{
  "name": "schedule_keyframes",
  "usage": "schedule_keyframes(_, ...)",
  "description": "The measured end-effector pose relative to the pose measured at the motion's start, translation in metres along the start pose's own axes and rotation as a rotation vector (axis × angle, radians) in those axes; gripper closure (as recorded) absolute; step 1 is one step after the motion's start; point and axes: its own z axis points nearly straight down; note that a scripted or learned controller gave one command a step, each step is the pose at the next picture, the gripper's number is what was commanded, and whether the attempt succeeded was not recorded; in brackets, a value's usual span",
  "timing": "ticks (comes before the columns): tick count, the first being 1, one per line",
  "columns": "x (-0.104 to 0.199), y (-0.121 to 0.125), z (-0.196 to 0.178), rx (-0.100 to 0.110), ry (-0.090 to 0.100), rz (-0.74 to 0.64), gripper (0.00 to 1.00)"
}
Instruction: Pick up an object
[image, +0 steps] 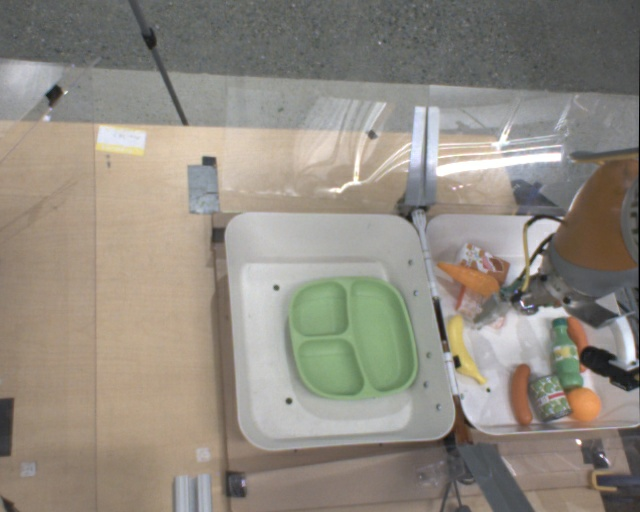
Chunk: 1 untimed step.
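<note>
Carrot (470, 277) is lying in right bin (500, 228), near its left wall, banana (463, 350) just below. Gripper (495, 305) is hovering beside carrot; can't tell its state. Best: centre over carrot, descend straight, avoid snagging wrapper (482, 260). Green tray (352, 337) is sitting in left bin (250, 300).

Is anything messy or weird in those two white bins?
Nothing looks broken or spilled. The toy food in the right white bin just lies jumbled: the yellow banana, orange carrot and green bottle. The green divided plate lies flat.
</note>
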Motion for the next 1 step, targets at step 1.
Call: schedule_keyframes(1,0.0161,0.0722,0.0045,0.033,0.01,-0.135,0.0)
